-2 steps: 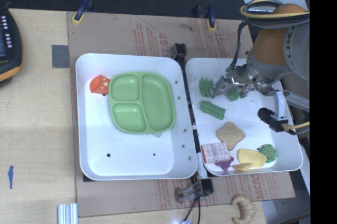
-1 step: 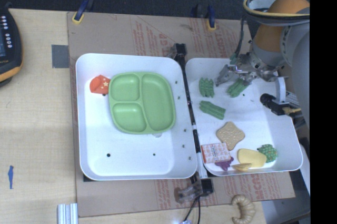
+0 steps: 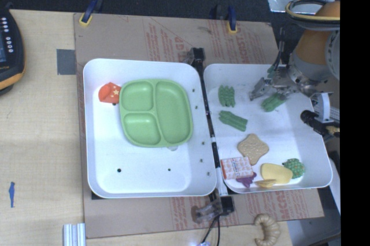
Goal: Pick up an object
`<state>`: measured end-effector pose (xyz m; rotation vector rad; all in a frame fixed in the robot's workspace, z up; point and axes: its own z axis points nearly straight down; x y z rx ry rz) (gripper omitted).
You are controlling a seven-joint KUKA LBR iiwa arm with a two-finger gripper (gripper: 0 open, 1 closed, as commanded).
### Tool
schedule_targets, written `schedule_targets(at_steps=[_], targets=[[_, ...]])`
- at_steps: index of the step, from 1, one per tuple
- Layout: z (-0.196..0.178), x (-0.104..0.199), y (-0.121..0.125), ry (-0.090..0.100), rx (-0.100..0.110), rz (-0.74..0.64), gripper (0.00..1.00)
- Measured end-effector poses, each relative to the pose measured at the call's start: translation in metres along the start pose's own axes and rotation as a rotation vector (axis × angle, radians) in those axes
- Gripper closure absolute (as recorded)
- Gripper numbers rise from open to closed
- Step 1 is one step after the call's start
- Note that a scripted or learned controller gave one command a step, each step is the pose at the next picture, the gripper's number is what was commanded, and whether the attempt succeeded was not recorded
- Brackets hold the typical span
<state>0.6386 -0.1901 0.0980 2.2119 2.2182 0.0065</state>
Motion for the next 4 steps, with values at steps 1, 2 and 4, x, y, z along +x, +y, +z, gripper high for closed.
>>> schedule_targets(at_steps=[1,2,4], targets=[[-0.005,-0.023,0.017,0.002,0.007,-0.001,0.0],[0.003,-0.021,0.006,0.001,0.005,-0.003,0.0],[0.003,0.032,0.019,-0.001,0.007,-0.003,0.0]])
